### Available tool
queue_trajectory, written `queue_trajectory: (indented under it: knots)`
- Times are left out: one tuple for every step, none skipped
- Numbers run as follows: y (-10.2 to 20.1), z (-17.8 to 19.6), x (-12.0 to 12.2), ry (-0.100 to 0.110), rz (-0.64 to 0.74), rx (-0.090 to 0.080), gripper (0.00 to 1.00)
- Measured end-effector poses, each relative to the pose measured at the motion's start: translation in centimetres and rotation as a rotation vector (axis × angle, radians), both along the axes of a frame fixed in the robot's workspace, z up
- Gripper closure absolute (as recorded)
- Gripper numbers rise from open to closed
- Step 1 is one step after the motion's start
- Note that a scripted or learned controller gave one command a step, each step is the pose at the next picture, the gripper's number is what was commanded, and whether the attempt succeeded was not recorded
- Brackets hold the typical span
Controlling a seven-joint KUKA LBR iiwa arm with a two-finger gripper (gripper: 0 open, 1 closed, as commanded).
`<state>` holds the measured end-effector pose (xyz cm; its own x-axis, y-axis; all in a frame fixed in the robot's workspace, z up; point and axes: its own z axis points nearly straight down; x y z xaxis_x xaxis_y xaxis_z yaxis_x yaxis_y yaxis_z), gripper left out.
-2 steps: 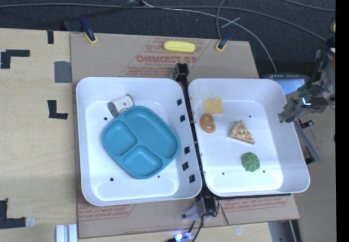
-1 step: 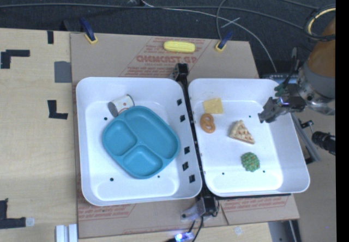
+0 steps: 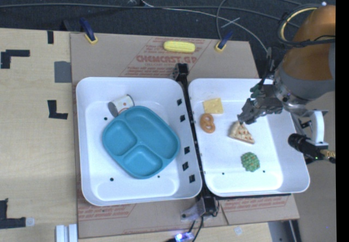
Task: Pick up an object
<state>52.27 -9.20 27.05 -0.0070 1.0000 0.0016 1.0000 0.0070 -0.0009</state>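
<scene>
While the tool (image 3: pixel 246 118) hovers, grip state impossible to tell, a pizza slice (image 3: pixel 241 133) sits just below it, pretzel (image 3: pixel 207 123) left.

end effector (image 3: pixel 246 117) over right shallow white bin (image 3: pixel 292 178) | tan pizza-slice wedge (image 3: pixel 241 133) just below it | green broccoli floret (image 3: pixel 250 162) further below | brown pretzel (image 3: pixel 207 123), yellow cracker square (image 3: pixel 213 106) to its left | blue divided plastic tray (image 3: pixel 140 140), small white cup (image 3: pixel 121 105) in left shallow white bin (image 3: pixel 90 181), well left

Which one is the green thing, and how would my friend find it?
Start at the right white bin. The green thing lies near its front edge, below the pizza slice. It is the only green, bumpy, round item; its neighbours are yellow or tan.
</scene>
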Motion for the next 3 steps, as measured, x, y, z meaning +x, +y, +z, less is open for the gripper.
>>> queue_trajectory:
  knots:
    - [5.4, 0.2, 0.0, 0.000, 0.000, 0.000, 1.00]
    - [10.9, -1.4, -1.0, 0.002, -0.001, 0.000, 1.00]
    - [16.0, -3.4, -1.1, 0.004, -0.001, -0.001, 1.00]
